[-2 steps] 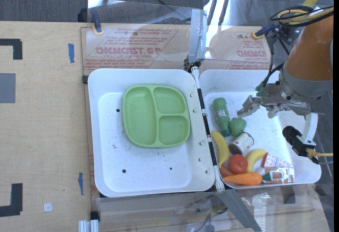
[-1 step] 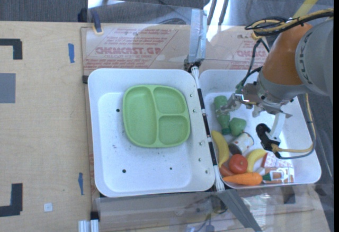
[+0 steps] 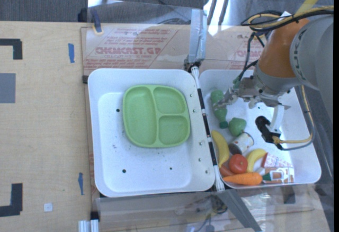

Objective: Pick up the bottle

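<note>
In the right bin, a small white bottle with a dark end lies on its side among toy food. It sits just below a green pepper and to the right of a banana. My gripper hangs over the upper left of that bin, beside a green vegetable and a smaller green piece. It is well above and slightly left of the bottle, not touching it. Nothing shows between its tips.
A green divided plate rests in the left bin. A tomato, a carrot, a second banana and a small printed carton crowd the right bin's front. A black cable fitting hangs under the wrist.
</note>
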You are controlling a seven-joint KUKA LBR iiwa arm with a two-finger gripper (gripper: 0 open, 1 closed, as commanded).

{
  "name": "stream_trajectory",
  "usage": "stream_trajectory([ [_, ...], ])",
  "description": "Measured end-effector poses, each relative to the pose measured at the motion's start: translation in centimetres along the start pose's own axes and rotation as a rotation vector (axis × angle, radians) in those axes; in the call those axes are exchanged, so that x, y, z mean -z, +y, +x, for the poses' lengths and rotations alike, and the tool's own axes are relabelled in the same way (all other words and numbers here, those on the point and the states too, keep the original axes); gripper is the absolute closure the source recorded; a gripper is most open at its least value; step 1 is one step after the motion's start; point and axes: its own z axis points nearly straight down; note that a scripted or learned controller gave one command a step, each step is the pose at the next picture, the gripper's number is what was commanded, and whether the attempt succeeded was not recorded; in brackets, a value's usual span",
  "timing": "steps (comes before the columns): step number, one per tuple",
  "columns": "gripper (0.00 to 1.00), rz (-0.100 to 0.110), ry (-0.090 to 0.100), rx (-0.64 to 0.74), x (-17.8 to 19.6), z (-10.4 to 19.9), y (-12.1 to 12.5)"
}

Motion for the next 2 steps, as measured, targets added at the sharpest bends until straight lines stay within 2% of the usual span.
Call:
stream_trajectory([
  [1, 1.0, -0.007, 0.0, -0.001, 1.24, 0.0, 0.26],
  [2, 0.0, -0.006, 0.001, -0.001, 1.22, 0.02, 0.24],
])
